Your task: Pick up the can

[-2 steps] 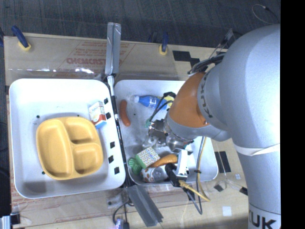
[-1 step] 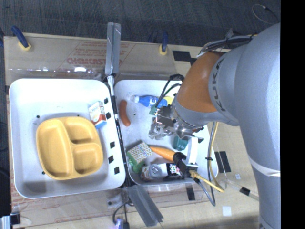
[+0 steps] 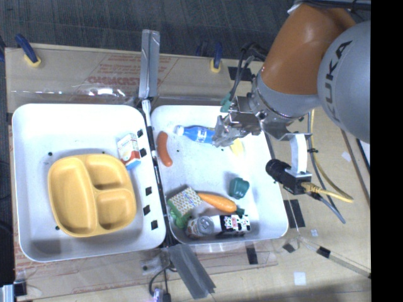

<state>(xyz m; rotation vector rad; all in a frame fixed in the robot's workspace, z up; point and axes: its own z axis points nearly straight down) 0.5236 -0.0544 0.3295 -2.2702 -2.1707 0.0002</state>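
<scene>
The can (image 3: 200, 226), silvery with a dark label, lies on its side at the front edge of the right bin (image 3: 267, 216), between a green item and a cow-patterned carton (image 3: 235, 224). My gripper (image 3: 225, 135) hangs over the back half of the same bin, right at the cap end of a blue water bottle (image 3: 194, 133). It is well away from the can. The arm's grey and orange body covers the bin's back right corner.
Around the can are a checkered box (image 3: 184, 201), a carrot (image 3: 217, 201) and a teal cup (image 3: 238, 187). A sausage (image 3: 164, 148) lies by the divider and a yellow piece (image 3: 237, 147) beside the gripper. The left bin (image 3: 38, 121) holds a yellow divided plate (image 3: 92, 194) and a small carton (image 3: 128, 148).
</scene>
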